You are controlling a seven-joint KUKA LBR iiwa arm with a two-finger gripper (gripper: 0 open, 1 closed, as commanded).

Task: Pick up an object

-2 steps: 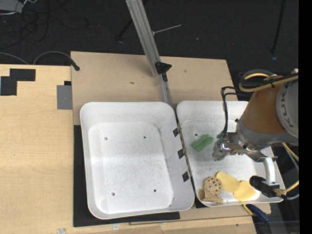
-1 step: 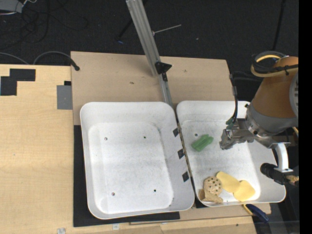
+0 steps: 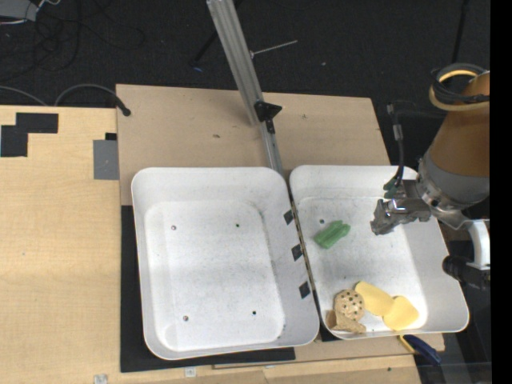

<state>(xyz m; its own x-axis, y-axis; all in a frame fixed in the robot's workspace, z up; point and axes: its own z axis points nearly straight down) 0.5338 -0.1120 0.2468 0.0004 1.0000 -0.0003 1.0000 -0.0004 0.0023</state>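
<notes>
A green object (image 3: 331, 234), small and oblong, lies tilted on the floor of the right bin (image 3: 364, 184), in its left half, not far from the divider where the two bins meet. Nothing touches it. Toward the near edge of the same bin sits a yellow object (image 3: 388, 306), soft-looking and lumpy, and just beside it on the left, touching or nearly so, a tan round piece with dark dots (image 3: 348, 302) resting over a brownish scrap (image 3: 346, 322).

The gripper (image 3: 384, 218) hangs over the right half of the right bin, to the right of the green object and apart from it, with nothing seen between its fingers. Whether its fingers are spread or closed cannot be told from this angle. Behind it the arm (image 3: 464, 146) comes in from the right, its orange band above the grey wrist.

The left bin (image 3: 212, 262) lies alongside, showing a bare white floor with a few small dark holes. Both bins rest on the table (image 3: 56, 238), and a slanted metal rail (image 3: 240, 70) rises from behind the divider.
</notes>
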